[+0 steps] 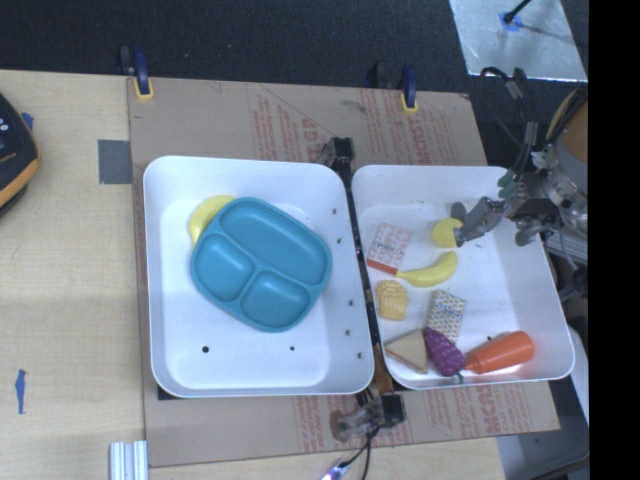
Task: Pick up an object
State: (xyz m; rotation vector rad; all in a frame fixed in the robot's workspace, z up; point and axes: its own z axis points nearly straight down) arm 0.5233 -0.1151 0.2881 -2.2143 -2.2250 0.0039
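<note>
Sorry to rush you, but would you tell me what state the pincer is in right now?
Pincer: over the right bin, beside a small yellow object; whether it is open, closed or holding anything cannot be told.

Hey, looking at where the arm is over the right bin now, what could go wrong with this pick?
1. The tool sits right beside the small yellow piece, which looks rounded, so it may roll or squirt away instead of being gripped.
2. The banana lies just below that piece; a descent slightly off target might nudge it or catch both.
3. The tool is working near the right bin's far wall, so a sideways correction might bump the rim.
</note>
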